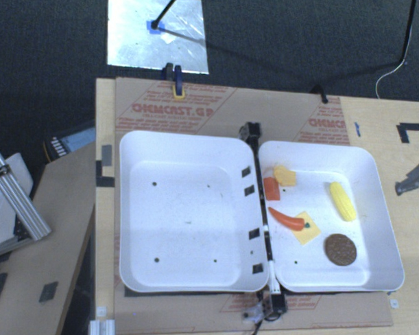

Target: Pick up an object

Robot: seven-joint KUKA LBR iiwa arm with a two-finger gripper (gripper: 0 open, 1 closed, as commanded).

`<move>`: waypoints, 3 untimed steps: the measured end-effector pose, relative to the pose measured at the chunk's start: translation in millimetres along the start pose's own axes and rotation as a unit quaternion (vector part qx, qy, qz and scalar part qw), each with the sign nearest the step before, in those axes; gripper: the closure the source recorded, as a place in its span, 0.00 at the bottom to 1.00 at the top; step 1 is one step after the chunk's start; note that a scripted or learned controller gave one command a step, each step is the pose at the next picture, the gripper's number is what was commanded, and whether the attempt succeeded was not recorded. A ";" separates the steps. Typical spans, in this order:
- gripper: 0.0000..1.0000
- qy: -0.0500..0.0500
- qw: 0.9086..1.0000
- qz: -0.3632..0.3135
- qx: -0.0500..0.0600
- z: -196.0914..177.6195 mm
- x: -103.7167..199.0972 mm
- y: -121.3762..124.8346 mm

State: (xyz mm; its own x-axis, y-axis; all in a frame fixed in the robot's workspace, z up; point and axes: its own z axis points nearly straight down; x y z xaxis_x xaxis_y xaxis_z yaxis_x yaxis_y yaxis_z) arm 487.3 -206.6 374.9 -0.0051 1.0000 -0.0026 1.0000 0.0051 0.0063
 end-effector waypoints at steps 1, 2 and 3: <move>0.00 -0.001 1.000 -0.001 -0.002 -69.0 -0.1 30.0; 1.00 -0.001 1.000 -0.002 -0.001 -76.9 -0.3 29.2; 0.00 -0.001 1.000 -0.002 -0.001 -76.6 -0.4 29.0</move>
State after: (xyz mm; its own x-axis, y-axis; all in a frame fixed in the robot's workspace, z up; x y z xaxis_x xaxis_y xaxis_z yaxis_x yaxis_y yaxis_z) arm 515.8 -206.6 451.6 -0.0093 0.9999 -0.0039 0.9999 0.0093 0.0080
